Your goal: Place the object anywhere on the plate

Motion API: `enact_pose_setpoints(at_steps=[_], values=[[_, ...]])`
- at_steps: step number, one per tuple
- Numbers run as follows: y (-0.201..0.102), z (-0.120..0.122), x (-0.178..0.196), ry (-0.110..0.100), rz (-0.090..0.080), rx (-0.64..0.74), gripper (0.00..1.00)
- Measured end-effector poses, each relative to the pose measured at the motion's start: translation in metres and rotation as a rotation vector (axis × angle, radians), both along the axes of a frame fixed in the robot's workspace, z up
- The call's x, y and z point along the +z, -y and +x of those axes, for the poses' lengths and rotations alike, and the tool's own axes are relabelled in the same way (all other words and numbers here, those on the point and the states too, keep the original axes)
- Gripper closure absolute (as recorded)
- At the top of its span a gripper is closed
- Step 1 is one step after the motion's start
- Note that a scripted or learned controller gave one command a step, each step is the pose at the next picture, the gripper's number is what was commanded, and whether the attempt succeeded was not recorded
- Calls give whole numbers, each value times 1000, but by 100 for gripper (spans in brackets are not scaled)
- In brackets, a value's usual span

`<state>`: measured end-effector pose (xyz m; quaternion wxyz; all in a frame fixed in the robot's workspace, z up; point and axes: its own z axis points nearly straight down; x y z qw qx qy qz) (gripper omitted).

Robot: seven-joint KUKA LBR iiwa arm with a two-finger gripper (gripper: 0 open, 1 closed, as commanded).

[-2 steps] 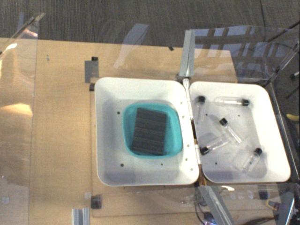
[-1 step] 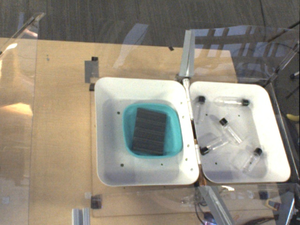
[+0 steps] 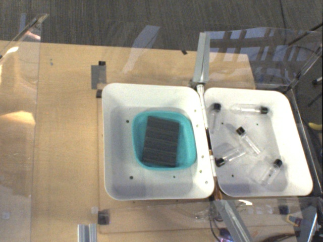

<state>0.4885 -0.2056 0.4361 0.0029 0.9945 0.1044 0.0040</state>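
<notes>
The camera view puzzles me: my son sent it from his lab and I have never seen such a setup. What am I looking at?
This is one fixed camera looking down at a slant on a wooden bench. Two shallow white bins sit side by side. The left bin holds a teal plate with a dark ridged block lying on it. The right bin holds several small clear vials with black caps, scattered and lying on their sides. A robot arm's job here is to put an object on the plate.
</notes>
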Motion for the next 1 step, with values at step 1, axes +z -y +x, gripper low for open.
enact_pose_setpoints(at_steps=[1], values=[[0,0,0,0,0,0,0]])
